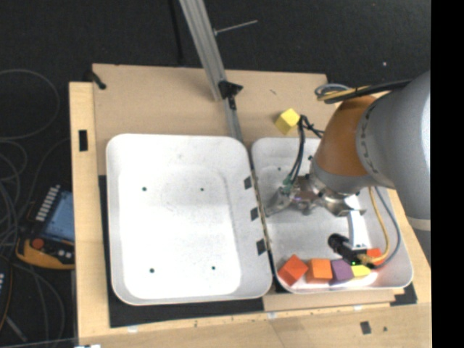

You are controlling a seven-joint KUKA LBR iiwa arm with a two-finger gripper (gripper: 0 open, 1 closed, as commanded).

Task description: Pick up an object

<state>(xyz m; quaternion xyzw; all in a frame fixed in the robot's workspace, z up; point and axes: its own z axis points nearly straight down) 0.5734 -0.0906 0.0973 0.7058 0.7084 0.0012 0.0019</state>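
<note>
Hovering over the right-hand shallow white bin [279, 158], the grey arm's end effector [284, 196] sits near that bin's left wall, its grip state impossible to tell; the orange, purple and yellow blocks [293, 269] line the near wall, toward the camera from it.

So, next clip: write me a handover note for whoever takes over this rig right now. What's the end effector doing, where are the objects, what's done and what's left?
End effector: low in the right bin, near its left wall; too small and blurred to tell whether it is open or shut, and nothing can be seen in it.
Objects: an orange block, a second orange block, a purple block and a small yellow-green piece lie along the right bin's near edge. A yellow block sits on the bench behind that bin.
Done: no pick seen.
Left: grasp an object and lift it.
</note>
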